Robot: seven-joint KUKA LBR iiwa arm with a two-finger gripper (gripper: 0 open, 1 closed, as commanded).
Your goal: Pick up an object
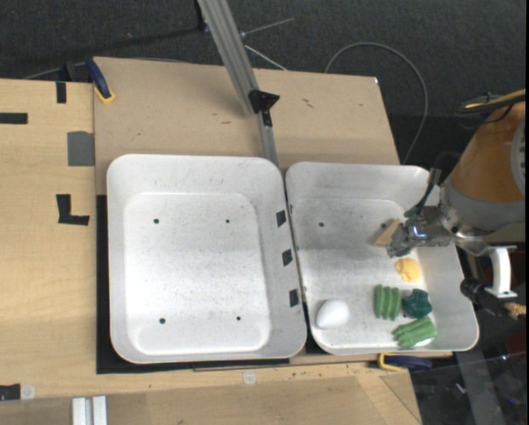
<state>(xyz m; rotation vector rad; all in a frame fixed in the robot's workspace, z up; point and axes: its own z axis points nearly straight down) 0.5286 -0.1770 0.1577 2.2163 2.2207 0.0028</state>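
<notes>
The right bin (335, 189) holds a white egg-shaped object (333, 313), a ribbed green piece (387, 302), a dark teal piece (416, 305), a light green piece (415, 331) and a yellow piece (409, 269). My gripper (399, 237) hangs over the right side of this bin, just above the yellow piece. The grey arm with its orange band (486, 166) comes in from the right. Something tan shows at the gripper's tip, too small to identify.
The left bin (194, 255) lies beside the right one. A grey metal bar (233, 47) slants down from the top to the gap between the bins. A thin cable (371, 51) loops behind the bench.
</notes>
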